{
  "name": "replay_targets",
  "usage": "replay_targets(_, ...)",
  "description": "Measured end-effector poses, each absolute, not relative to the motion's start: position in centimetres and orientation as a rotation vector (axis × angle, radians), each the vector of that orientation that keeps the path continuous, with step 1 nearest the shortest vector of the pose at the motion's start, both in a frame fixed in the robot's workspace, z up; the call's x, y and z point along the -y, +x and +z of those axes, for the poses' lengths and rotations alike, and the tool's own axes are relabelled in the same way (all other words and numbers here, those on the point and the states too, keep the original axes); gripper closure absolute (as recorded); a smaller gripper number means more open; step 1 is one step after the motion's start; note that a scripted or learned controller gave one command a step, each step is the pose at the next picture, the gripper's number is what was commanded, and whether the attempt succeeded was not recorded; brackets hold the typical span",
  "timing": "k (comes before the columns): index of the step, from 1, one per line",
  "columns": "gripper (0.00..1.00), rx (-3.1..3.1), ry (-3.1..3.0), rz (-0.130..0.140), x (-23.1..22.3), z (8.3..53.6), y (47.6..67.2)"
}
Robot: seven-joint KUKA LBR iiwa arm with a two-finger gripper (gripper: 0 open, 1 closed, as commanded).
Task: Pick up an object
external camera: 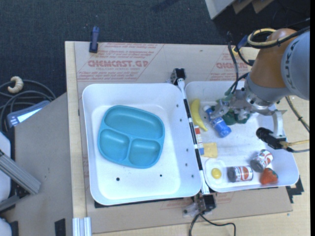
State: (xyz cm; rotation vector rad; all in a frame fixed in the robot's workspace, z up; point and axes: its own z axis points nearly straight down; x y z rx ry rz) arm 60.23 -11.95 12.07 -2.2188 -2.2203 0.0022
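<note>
I've got the arm (pixel 275 63) reaching in from 3 o'clock, bent down over the right bin (pixel 288 154). The left bin (pixel 93 146) carries a blue plate (pixel 131 136) with three compartments. Now the right bin: the gripper (pixel 229 110) hangs low over its 11 o'clock part, and from up here I cannot tell whether it is open or closed, nor whether anything sits inside it. Right under it, towards 6 o'clock, is a green thing (pixel 230 117), partly hidden by the gripper. A blue can (pixel 222 127) lies tilted at the gripper's 7 o'clock, just beside the green thing. At the gripper's 9 o'clock a banana (pixel 196 113) runs along the bin's left wall. Down at the bin's 6 o'clock, well apart from the gripper, a red can (pixel 239 173) lies on its side, with a second can (pixel 263 159) at its 2 o'clock and a red thing (pixel 268 177) beside that. A yellow block (pixel 210 150) sits near the left wall, and a yellow ball (pixel 216 172) at its 6 o'clock.
</note>
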Motion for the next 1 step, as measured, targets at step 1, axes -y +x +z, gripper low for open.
replay_targets(1,0.0,2.222,-2.225,-0.004,9.92,8.72,57.81)
